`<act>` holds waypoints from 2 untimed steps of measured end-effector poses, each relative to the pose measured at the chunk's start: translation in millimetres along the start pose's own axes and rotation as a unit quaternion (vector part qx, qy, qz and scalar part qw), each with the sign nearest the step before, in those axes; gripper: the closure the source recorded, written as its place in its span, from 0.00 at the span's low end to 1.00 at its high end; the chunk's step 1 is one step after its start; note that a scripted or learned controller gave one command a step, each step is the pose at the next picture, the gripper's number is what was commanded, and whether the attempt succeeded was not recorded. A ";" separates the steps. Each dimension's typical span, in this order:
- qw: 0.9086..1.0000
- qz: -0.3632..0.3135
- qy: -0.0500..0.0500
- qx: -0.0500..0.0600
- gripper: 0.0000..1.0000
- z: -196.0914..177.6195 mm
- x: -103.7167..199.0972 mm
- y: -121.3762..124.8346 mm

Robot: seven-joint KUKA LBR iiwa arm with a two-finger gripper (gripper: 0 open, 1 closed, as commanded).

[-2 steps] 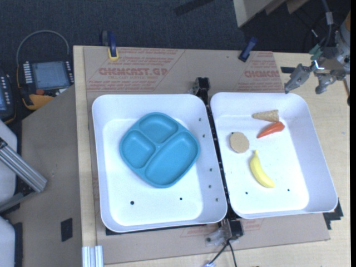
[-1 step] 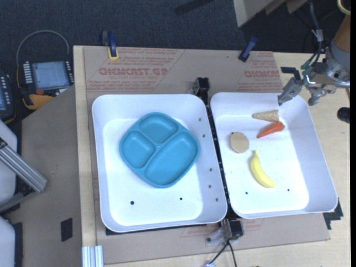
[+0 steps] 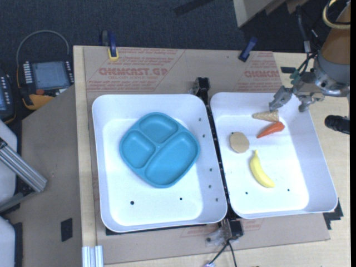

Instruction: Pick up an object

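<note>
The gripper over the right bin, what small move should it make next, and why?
Probably straight down, a little toward the beige wedge. The gripper hangs open just above the bin's far end with nothing between its fingers, and the wedge lies nearest, with the carrot right beside it.

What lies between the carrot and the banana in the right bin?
Nothing: in the camera view, bare white bin floor separates the carrot from the banana.
</note>
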State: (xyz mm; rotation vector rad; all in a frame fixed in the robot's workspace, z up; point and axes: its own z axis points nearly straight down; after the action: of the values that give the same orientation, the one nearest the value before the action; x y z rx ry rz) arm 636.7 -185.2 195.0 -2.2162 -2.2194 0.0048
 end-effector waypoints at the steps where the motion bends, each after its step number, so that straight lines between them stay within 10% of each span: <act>1: 1.000 0.001 0.000 0.000 0.00 43.7 -3.7 1.0; 2: 1.000 0.000 -0.001 -0.004 1.00 29.3 -3.7 2.7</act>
State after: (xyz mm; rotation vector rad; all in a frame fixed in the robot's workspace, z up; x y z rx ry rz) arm 639.2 -188.9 165.6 -2.2224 -2.2240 -0.0012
